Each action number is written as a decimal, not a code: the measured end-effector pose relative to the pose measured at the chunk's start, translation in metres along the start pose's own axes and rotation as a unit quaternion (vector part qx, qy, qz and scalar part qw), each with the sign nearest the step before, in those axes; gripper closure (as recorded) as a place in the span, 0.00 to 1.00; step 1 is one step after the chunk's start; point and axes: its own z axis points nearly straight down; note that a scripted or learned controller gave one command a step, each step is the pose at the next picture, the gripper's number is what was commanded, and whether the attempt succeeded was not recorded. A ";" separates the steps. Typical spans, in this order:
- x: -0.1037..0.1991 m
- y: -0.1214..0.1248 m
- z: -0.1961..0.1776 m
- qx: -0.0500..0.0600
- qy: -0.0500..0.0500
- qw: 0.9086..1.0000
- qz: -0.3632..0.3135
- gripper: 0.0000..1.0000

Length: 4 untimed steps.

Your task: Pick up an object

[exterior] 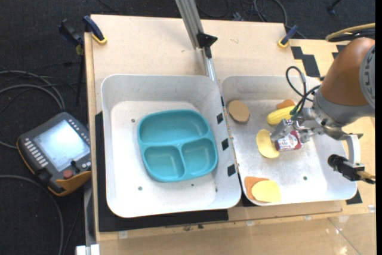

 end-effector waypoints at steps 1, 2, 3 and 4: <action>-0.001 0.002 -0.014 -0.004 -0.001 1.000 0.000 1.00; -0.004 -0.002 -0.058 -0.006 -0.002 1.000 0.000 1.00; 0.005 0.004 -0.115 -0.007 -0.002 1.000 -0.002 1.00; 0.005 0.006 -0.169 -0.007 -0.002 1.000 -0.002 1.00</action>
